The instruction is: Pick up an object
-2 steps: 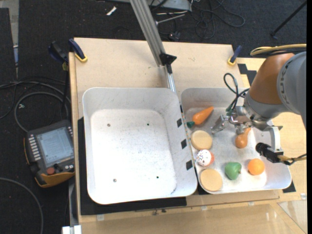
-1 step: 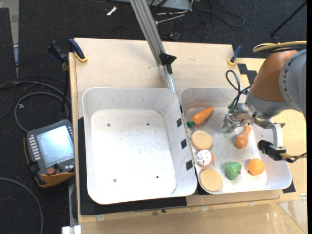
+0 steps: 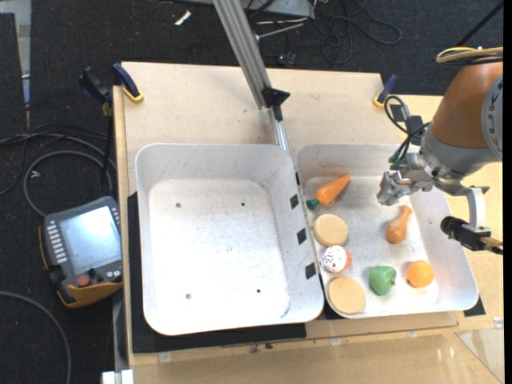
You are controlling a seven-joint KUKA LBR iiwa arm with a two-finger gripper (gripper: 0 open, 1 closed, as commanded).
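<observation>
Bins sit side by side on the bench — the left bin (image 3: 212, 238) bare white with a few dark specks, the right bin (image 3: 456, 286) carrying the toy food. In it a carrot (image 3: 334, 188) lies tilted near the back left, with a small green piece (image 3: 312, 204) just beside its lower end. Below that come a round tan biscuit (image 3: 330, 230), a white ball with red spots (image 3: 335, 258) and a second tan biscuit (image 3: 347, 294), running down the bin's left side. A green pepper (image 3: 382, 278) and an orange fruit (image 3: 420, 274) rest near the front, close together. A drumstick (image 3: 398, 224) lies in the middle of the bin. The gripper (image 3: 393, 190) hangs over the bin's back half, just above the drumstick's upper end — whether its fingers are apart or closed I cannot tell, since the view is too small and blurred there.
</observation>
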